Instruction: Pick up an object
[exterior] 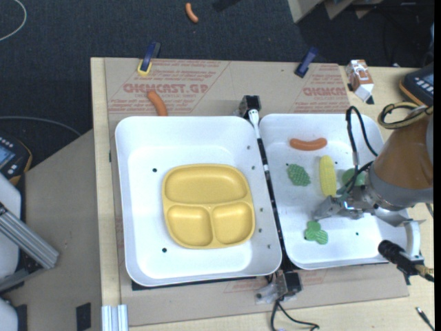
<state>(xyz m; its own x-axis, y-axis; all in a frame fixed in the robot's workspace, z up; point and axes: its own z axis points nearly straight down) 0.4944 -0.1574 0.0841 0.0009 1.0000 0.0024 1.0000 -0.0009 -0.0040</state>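
Yellow corn (pixel 327 175) lies in the right bin (pixel 303 254) toward the worktop's (pixel 207 81) right edge, just beside the claw (pixel 335 207), whose fingers look spread with nothing between them. Green pieces (pixel 316 234) lie just beside it toward the worktop's front edge.

Just left of the gripper (pixel 335 207), a yellow plastic corn cob (pixel 327 175) lies lengthwise with a small leafy green plastic vegetable (pixel 298 175) beside it. An orange plastic sausage (pixel 307 143) lies crosswise farther up, and a green plastic broccoli floret (pixel 317 234) sits just below-left of the gripper.
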